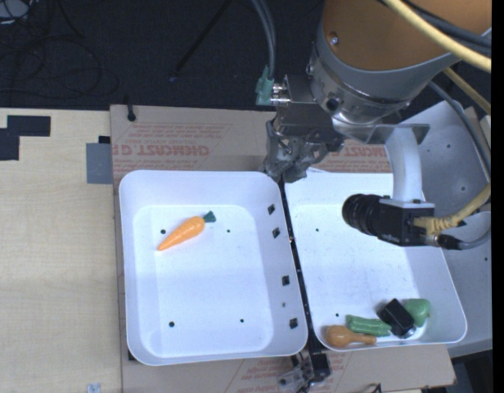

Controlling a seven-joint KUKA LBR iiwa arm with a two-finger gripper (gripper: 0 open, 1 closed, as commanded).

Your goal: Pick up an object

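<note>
**Tool hangs over the bins' far edge**

Carrot [185, 232] lies in the left bin [137, 301], in its far-left part, the green stub pointing toward the divider and the orange tip toward the bin's left wall. It rests flat on the white floor, well apart from everything else.

Over on the right, the arm [383, 47] comes in big and close to the camera, its orange band high up and the grey wrist below it. The tool [294, 164] hangs at the far end of the seam where the two bins meet, above their back rims. From where I stand it is a dark tangle of metal, and I cannot tell whether its fingers are spread or pressed together, nor whether anything is between them.

The right bin [456, 334] holds a small cluster in its near corner: an orange pear-shaped piece [348, 336] by the near wall, a green pod [368, 325] just beside it, a black block [397, 316] touching the pod, and a green lump [417, 309] behind the block. A black cylinder on a white bracket [375, 215] sticks out over this bin.

Both bins sit on brown cardboard [186, 137] on the desk [47, 244].
</note>
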